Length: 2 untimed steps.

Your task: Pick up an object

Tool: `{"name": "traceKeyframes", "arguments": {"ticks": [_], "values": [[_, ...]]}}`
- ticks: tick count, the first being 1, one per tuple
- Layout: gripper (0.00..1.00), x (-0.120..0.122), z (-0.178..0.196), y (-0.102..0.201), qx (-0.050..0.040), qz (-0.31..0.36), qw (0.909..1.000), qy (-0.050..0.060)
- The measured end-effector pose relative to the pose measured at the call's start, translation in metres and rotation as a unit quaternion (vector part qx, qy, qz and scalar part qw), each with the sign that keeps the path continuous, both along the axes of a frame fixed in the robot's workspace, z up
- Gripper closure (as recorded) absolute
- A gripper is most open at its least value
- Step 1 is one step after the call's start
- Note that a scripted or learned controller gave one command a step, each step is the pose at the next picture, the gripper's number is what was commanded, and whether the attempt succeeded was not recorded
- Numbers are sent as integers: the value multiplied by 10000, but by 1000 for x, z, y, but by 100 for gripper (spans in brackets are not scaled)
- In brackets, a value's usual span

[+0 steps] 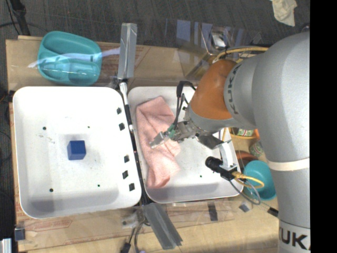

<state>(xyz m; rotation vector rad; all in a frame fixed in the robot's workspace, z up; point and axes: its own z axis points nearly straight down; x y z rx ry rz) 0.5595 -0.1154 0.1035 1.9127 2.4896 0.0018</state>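
Camera view: one blue cube, one pink cloth; jaws' state unreadable.

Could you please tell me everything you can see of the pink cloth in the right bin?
The pink cloth looks like soft, crumpled fabric, lying flat in a long strip along the left wall of the right bin. It is widest at the far end and narrows toward the near end, with folds across its middle. The gripper sits right over its middle; whether it has pinched the fabric cannot be told.
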Motion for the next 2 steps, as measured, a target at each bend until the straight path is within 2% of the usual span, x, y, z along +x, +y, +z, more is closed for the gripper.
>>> {"name": "traceKeyframes", "arguments": {"ticks": [1, 2], "values": [[0, 2, -10, -17, -5, -35, 10000, -7], [100, 4, 0, -17, -11, -10, 10000, -28]]}}
